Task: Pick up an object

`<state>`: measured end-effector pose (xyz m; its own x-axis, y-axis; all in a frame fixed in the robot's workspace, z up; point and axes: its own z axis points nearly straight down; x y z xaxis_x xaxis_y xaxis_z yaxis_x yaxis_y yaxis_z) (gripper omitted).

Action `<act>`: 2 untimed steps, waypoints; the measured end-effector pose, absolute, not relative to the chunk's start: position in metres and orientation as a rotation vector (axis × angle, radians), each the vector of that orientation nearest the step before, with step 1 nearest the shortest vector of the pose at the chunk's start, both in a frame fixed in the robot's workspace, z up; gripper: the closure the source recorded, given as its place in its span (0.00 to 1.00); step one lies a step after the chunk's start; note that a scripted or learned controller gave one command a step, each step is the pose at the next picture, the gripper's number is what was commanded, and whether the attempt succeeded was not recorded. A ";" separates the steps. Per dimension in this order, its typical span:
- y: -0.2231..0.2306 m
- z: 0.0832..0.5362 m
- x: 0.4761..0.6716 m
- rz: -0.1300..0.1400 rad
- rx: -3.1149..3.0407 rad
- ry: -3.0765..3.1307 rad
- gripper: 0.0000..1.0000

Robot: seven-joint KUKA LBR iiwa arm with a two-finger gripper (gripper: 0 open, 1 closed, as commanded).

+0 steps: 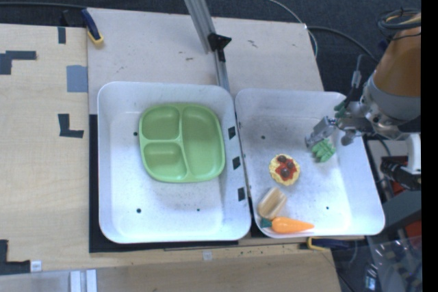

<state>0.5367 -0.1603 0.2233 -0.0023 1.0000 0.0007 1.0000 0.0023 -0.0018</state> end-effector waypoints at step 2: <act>-0.160 0.180 0.534 0.006 -2.217 -2.220 0.00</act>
